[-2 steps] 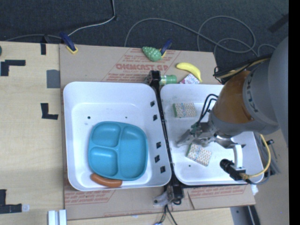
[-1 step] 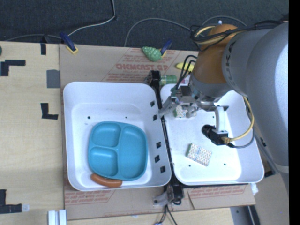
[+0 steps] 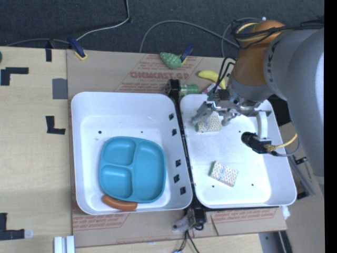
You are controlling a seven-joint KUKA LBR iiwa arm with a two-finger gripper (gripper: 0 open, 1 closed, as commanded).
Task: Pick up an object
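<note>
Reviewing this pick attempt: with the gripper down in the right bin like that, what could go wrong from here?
The gripper sits over a small patterned packet close to the right bin's back-left corner, near the divider wall; the fingers might scrape that wall. The packet looks flat, so the fingers may slide off it. A second packet lies apart, untouched.

Both white bins, the left bin (image 3: pixel 87 141) and the right bin (image 3: pixel 274 178), look like smooth, slightly glossy plastic. The blue divided plate (image 3: pixel 131 168) in the left bin is smooth matt plastic. The counter (image 3: pixel 31 157) looks like pale matt wood, with flat brown cardboard (image 3: pixel 105 75) under the bins. The arm (image 3: pixel 295 62) has a smooth grey shell and a glossy orange band (image 3: pixel 253 62).
</note>
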